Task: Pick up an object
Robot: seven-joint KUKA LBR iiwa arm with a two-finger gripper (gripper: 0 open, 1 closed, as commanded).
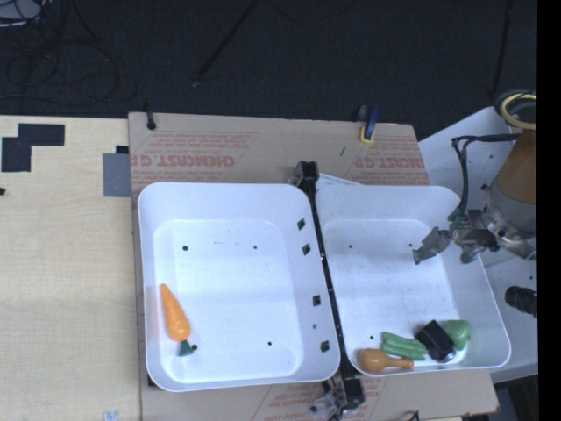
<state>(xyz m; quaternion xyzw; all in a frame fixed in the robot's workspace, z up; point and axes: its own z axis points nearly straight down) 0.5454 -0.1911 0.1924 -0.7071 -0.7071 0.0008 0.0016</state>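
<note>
My gripper (449,247) hangs over the right side of the right bin (386,209), with its two grey fingers apart and nothing between them. Along that bin's front edge lie a tan pear-shaped toy (382,360), a green pea pod (403,346), a black block (436,340) and a light green piece (458,330), all bunched together below and in front of the gripper. An orange carrot (174,313) with a dark green top lies at the front left of the left bin (219,202).
The two white bins sit side by side on a cardboard sheet (263,152), joined by a black divider strip (320,266). A blue and yellow clamp (368,124) grips the cardboard's far edge. Pale bench surface (61,279) lies to the left.
</note>
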